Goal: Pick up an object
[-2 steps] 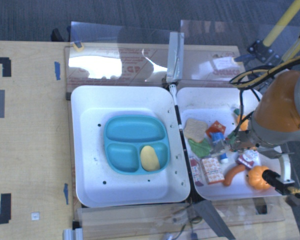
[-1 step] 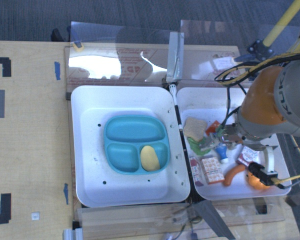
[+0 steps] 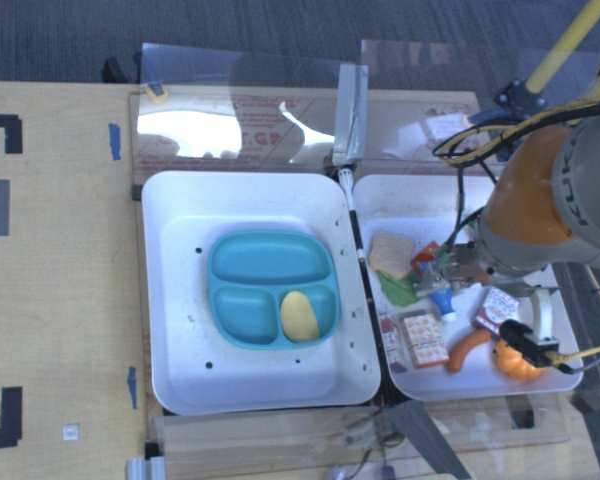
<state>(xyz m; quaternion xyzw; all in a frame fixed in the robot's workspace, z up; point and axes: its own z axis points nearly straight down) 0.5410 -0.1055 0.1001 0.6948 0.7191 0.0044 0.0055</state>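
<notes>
Counts: 2 white bins – left bin [image 3: 170, 298], right bin [image 3: 400, 193]. Left: 1 blue tray [image 3: 242, 268] with 3 compartments, 1 yellow lemon [image 3: 300, 317] in the lower-right one. Right: 1 bread slice [image 3: 390, 253], 1 green piece [image 3: 397, 288], 1 cracker pack [image 3: 423, 339], 1 sausage [image 3: 465, 348], 1 orange [image 3: 515, 365], 1 pink packet [image 3: 498, 308]. Remaining small items under the arm are too cluttered to count.
</notes>
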